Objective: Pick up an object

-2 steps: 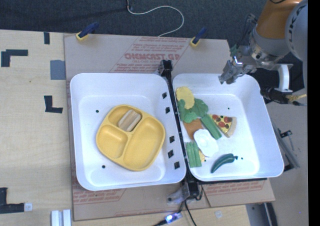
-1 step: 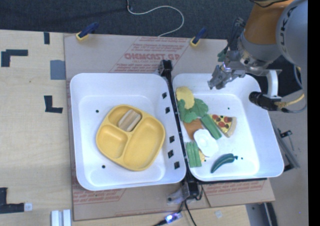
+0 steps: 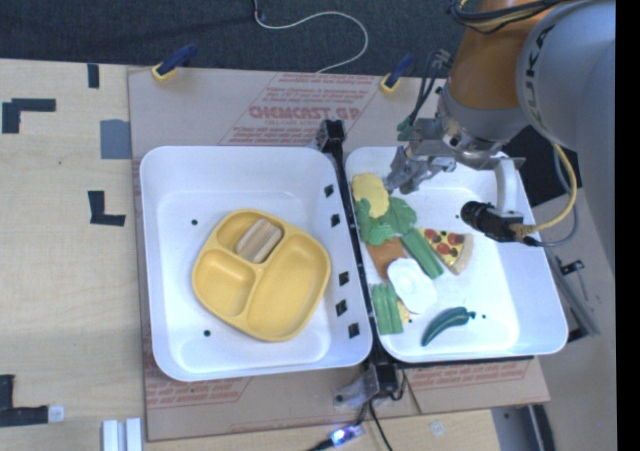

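Observation:
My gripper (image 3: 407,179) hangs over the back left part of the right bin (image 3: 520,324), just right of a yellow toy corn (image 3: 368,191). Nothing shows between its fingers. Below it lie green leafy toys (image 3: 385,223), a long green vegetable (image 3: 421,253), a pizza slice (image 3: 450,246), an orange-brown piece (image 3: 385,250), a white round piece (image 3: 412,284), a green-and-yellow piece (image 3: 388,307) and a dark green pepper (image 3: 447,323).
The left bin (image 3: 170,239) holds a yellow divided plate (image 3: 262,275) with a tan piece (image 3: 260,238) in its back compartment. The bins meet at a black-clipped edge (image 3: 345,229). The right bin's floor is bare at the right.

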{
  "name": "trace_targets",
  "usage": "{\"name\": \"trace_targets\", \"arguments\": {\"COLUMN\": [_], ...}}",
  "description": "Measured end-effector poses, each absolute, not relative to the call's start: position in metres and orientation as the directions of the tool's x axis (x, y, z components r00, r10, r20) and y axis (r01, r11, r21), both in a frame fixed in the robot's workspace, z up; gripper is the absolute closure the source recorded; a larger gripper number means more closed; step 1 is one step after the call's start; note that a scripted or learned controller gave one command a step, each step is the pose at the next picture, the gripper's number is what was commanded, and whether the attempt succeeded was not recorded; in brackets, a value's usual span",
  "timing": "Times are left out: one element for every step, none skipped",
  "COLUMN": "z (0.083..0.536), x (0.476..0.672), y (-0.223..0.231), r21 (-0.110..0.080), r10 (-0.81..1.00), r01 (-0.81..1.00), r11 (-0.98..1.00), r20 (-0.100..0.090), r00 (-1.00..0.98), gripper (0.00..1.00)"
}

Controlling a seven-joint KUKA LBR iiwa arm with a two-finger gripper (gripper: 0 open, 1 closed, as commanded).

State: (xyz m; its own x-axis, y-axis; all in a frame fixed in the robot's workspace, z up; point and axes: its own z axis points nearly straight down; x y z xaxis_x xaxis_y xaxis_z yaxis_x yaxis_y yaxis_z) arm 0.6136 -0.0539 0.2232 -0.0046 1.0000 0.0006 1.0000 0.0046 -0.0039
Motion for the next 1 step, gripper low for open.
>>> {"name": "trace_targets", "arguments": {"z": [0.2264], "x": [0.6044], "y": [-0.0206], "r21": [-0.003], "r10": [1.0], "r01": [1.0], "r11": [0.005], "r20": [0.001], "r00": [-0.005], "gripper": [1.0]}}
